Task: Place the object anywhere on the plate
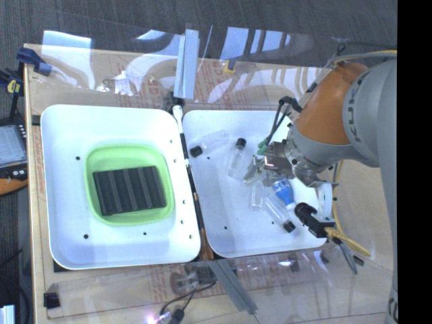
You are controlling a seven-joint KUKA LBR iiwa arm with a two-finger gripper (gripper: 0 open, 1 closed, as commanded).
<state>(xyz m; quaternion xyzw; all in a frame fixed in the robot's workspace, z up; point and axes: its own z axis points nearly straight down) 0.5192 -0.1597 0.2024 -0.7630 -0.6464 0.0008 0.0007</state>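
- Several small clear plastic vials with black caps (263, 204) lie scattered in the right shallow white bin (223, 238); a blue-tinted one (283, 193) rests just beside the arm's wrist.
- The light green square plate (128, 159) sits in the left shallow white bin (61, 123), with a dark ribbed insert (128, 187) in its middle.
- The two-finger gripper (260, 167) hangs low over the right bin among the vials; I cannot tell how its jaws stand.
- The grey arm with its orange band (327, 110) reaches in from the right.
- Both bins rest side by side on a pale wooden bench (101, 292) with glare streaks along its far edge.
- Dark grey carpet (202, 5) lies beyond the bench.
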